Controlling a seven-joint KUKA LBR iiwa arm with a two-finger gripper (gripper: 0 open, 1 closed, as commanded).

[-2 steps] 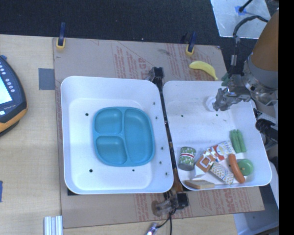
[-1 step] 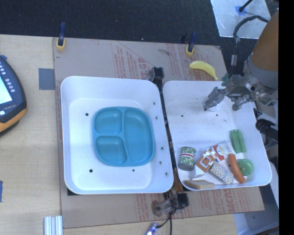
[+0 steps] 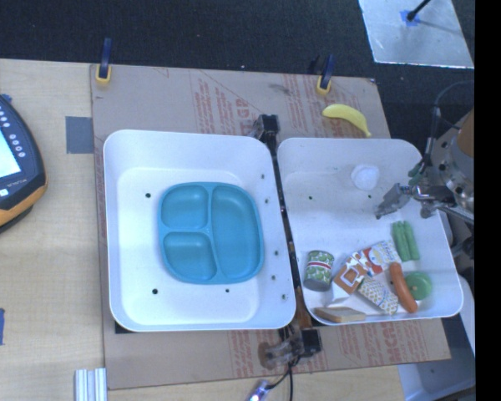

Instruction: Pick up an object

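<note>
Two white bins sit on the desk. Left bin: one blue tray. Right bin: one can, carrot, green pod and cartons, clustered at 5 o'clock. Gripper at 3 o'clock; spread of its tips cannot be determined.

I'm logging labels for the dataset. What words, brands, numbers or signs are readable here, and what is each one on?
None can be read for certain.
Cardboard sheet: red print in slanted rows, too blurred to read.
Small can: green label, print too small.
Red-and-white packet: markings, unreadable.
Patterned box: print too small.
Pendant: lit screen and buttons, nothing legible.
</note>
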